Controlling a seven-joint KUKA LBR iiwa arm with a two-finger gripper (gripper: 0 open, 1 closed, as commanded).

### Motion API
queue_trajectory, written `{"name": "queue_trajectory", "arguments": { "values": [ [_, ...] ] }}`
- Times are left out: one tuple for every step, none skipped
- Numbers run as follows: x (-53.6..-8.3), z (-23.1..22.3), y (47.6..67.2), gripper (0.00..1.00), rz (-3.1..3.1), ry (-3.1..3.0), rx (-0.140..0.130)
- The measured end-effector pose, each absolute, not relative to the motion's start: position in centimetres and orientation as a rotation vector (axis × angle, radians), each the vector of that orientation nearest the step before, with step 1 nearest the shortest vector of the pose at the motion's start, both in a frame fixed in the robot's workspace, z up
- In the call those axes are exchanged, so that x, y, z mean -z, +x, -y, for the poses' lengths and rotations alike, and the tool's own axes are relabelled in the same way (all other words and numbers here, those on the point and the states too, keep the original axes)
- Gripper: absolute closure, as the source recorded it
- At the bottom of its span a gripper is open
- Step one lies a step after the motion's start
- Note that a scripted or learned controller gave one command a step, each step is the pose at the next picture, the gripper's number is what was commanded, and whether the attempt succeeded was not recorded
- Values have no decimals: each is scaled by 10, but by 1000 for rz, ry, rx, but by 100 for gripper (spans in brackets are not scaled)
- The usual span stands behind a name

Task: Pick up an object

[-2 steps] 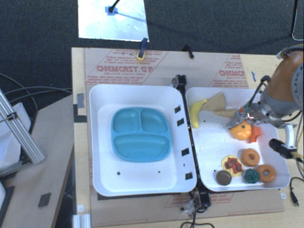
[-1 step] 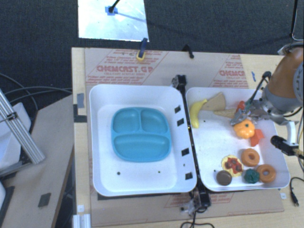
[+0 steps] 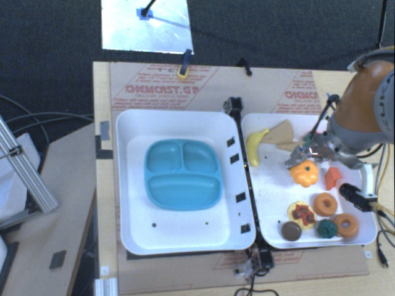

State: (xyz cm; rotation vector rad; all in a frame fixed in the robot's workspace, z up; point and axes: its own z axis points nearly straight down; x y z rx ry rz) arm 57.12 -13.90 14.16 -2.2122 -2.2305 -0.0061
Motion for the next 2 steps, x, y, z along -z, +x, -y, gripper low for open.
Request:
{"name": "queue_trajectory", "arguments": {
  "values": [
    [-187,43,579,100,2238,-2207,12],
    [-229,-28,604,100,2237,-2210,11]
  ]
}}
